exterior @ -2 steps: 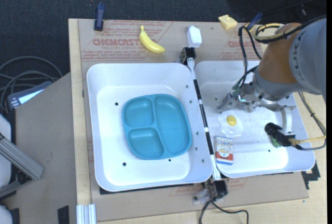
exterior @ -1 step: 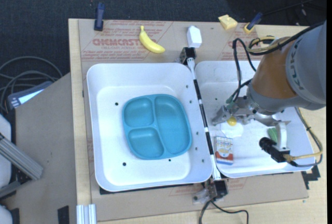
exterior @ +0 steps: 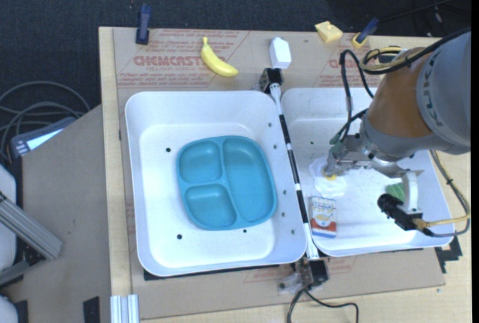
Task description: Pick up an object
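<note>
In the right bin [exterior: 359, 239], my gripper [exterior: 338, 162] is low over a small pale, yellowish object [exterior: 329, 181] near the bin's left side, and the wrist hides most of it. Whether the object sits between the fingers cannot be made out. A small white carton with orange and blue print [exterior: 323, 213] lies just in front of it on the bin floor. A green thing [exterior: 395, 191] peeks out further right, partly hidden by the arm.
The left bin [exterior: 150, 127] holds a blue divided plate [exterior: 224, 181]. On the board behind the bins lie a banana [exterior: 217, 60], a white block [exterior: 280, 52], a yellow piece [exterior: 327, 31] and a blue clamp [exterior: 142, 22].
</note>
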Available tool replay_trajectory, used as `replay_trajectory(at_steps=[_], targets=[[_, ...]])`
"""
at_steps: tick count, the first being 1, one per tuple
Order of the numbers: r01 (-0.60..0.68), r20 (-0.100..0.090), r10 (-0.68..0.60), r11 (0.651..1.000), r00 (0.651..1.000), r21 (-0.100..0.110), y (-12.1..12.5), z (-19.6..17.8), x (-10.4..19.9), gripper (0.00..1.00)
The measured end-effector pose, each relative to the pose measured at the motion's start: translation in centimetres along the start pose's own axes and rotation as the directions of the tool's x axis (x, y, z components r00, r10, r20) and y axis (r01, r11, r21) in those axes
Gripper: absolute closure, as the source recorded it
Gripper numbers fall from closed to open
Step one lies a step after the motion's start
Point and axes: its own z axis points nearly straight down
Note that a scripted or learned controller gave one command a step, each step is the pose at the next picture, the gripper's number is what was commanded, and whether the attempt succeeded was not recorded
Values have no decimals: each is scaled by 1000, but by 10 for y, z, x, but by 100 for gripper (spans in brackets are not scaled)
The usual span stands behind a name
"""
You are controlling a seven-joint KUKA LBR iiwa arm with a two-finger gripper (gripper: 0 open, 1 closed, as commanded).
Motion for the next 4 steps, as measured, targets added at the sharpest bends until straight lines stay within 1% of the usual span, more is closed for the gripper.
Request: replay_trajectory(at_steps=[1,2,3,4], targets=[[3,-3,-3,1000,1000,5,-7,-123,50,100],[3,-3,-3,1000,1000,6,-7,-122,49,0],[2,-1,-2,1000,1000,5,52,-96,-22,0],[2,-3,-2,1000,1000,9,35,4,-3,0]])
